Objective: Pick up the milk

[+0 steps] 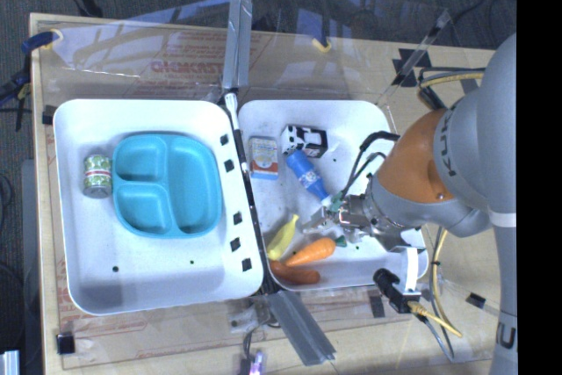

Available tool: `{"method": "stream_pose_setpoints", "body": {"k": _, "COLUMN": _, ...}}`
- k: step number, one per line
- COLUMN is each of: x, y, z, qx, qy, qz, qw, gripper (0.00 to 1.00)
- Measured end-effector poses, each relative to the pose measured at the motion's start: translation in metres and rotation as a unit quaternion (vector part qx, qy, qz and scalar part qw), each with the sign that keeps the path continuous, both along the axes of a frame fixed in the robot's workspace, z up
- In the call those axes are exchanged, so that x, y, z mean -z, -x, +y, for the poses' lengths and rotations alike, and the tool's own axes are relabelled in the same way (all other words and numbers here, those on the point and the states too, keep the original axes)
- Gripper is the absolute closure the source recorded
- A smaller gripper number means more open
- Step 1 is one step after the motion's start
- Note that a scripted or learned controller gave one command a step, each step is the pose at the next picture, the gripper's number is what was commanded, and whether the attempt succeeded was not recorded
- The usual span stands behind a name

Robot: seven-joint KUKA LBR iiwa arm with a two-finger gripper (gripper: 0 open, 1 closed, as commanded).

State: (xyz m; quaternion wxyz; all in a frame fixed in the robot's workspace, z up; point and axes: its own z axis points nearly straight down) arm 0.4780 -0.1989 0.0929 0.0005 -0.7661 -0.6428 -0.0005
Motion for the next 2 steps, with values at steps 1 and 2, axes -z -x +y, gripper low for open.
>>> {"method": "stream_pose_setpoints", "body": {"k": 1, "x": 0.002, "y": -0.048, "z": 0.009, "qx": 0.031, "qy": -0.0005, "qz": 0.002, "qw": 0.9995, "gripper": 0.0}}
{"method": "stream_pose_setpoints", "body": {"k": 2, "x": 0.001, "y": -0.128, "z": 0.032, "qx": 0.01, "qy": 0.0002, "qz": 0.001, "qw": 1.0, "gripper": 0.0}}
